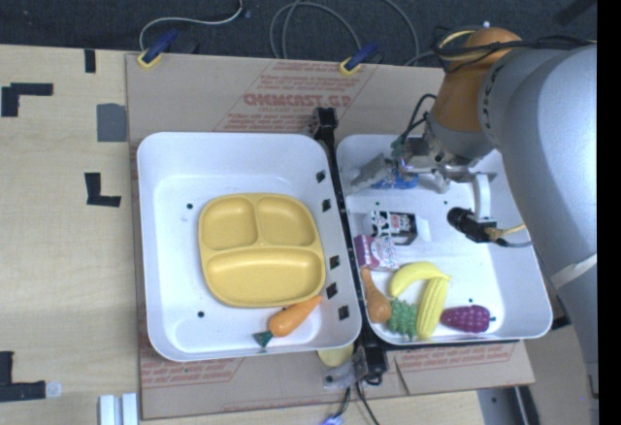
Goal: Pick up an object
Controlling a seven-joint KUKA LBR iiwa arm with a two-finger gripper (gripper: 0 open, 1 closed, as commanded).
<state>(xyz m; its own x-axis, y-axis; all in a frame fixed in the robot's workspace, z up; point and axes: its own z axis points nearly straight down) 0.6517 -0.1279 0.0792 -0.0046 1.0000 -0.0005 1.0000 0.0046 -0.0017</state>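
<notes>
Clearly, we saw more free floor in the left bin [165, 219] than in the right one: its yellow divided plate [260, 249] sat in the middle, with bare white around it, and only a toy carrot [291, 316] lay near the front wall, close to the plate's front edge. In the right bin [524, 268] the toys crowded the front edge — a banana [417, 276], a corn cob [431, 302], a green piece [402, 316], a second orange carrot [375, 297] and purple grapes [467, 318]. A small black-and-white packet [392, 224] lay in the middle; we could not read its print. Red letters ran across the cardboard [291, 101] behind the bins, too blurred to read. The gripper [419, 171] was low at the back of the right bin — we cannot tell how its fingers stood.
</notes>
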